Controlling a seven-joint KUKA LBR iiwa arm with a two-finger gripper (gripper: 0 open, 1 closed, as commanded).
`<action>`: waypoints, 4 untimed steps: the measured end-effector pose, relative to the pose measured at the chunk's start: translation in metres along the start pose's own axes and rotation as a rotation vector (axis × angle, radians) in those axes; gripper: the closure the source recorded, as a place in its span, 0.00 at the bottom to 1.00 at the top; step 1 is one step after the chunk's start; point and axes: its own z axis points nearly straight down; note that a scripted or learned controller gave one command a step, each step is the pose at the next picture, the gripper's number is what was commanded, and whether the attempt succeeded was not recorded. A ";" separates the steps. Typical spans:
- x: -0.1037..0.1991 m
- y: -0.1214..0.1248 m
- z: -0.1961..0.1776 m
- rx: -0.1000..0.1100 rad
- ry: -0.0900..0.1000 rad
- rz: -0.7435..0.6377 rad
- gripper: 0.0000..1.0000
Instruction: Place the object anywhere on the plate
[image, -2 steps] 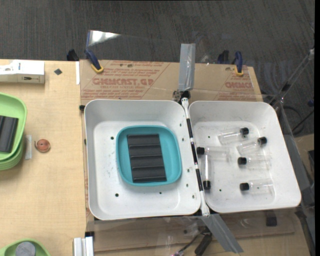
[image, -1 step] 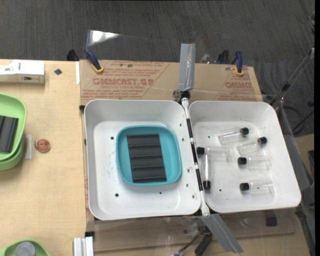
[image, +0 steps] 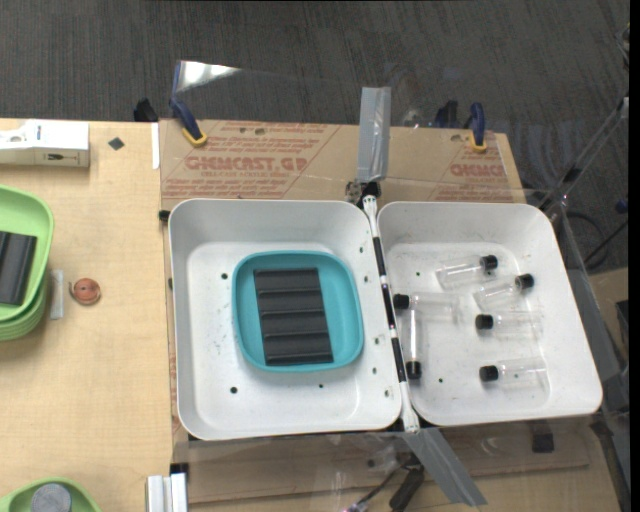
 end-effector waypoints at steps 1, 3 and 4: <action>-0.034 -0.007 0.233 0.000 0.000 0.006 0.00; -0.002 -0.001 0.013 -0.001 0.000 -0.002 0.00; 0.001 -0.002 0.000 -0.001 0.001 -0.004 0.00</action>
